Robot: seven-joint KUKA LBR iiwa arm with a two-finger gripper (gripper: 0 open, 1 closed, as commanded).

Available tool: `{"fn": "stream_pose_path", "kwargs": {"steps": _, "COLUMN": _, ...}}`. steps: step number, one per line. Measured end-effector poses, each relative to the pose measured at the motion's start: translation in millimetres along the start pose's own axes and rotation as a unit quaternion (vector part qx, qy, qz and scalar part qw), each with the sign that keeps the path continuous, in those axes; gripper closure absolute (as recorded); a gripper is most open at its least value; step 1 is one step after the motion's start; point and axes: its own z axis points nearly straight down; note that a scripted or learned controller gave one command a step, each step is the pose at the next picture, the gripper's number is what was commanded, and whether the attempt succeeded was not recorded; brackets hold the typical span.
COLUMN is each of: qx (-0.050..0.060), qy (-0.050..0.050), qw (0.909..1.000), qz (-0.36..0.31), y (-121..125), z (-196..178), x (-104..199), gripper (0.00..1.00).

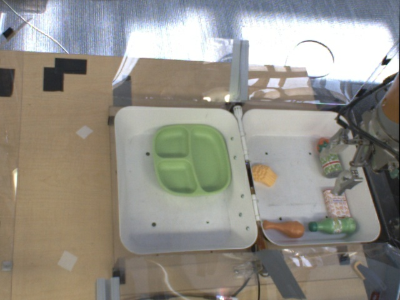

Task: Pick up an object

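The hand (347, 160), fingers spread and grasping nothing, hovers at the frame's right above a small carton (335, 203): likely light, stiff-sided, best pinched across its narrow flanks.

The arm (381, 127) is seen entering from the right edge of the camera view, with its grey wrist housing held low. The gripper (344, 158) is pointed leftward and downward. Its two metal fingers (347, 181) are spread apart, one set above the other in the view, and nothing is seen clamped between the jaws.
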Motion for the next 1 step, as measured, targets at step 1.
{"fn": "stream_pose_path", "kwargs": {"steps": 1, "qx": -0.001, "qy": 0.005, "qw": 0.9935, "qz": 0.114, "y": -29.6, "z": 157.8, "x": -36.5, "gripper": 0.0}}
